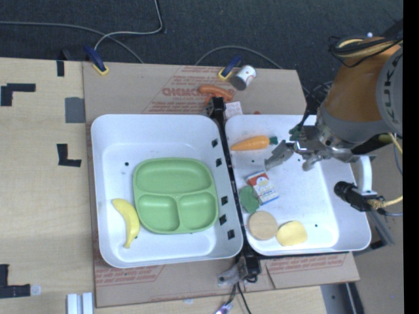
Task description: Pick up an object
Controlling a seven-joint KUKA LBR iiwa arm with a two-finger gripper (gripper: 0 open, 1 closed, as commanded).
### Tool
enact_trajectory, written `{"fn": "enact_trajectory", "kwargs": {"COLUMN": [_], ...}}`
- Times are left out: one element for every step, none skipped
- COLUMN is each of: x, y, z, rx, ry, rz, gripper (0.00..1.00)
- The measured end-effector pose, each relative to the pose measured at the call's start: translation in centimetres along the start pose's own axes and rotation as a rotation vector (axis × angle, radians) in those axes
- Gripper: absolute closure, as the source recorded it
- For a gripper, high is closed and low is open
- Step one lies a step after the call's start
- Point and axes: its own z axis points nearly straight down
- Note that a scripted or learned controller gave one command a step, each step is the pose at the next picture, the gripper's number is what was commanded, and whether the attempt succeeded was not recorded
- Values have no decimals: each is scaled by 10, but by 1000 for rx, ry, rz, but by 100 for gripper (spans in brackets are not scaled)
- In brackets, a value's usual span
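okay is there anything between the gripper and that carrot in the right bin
Nothing visible does. The gripper hangs just right of the carrot, with bare white floor of the right bin between them.

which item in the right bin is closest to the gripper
The carrot, lying at the bin's far left corner, just left of the gripper. The small carton, green piece, and two round items sit nearer the camera.

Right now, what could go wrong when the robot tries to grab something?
1. The small carton, green piece, tan round and yellow piece lie crowded together, so grabbing one may knock another.
2. The carrot lies close to the right bin's wall, so there may be little room beside it.
3. The gripper hangs over bare bin floor, so closing here would likely catch nothing.
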Motion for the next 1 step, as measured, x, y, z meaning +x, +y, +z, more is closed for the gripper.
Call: {"fn": "enact_trajectory", "kwargs": {"x": [-3], "y": [28], "z": [138], "rx": [-5], "ry": [0], "rz": [0], "gripper": [0]}}
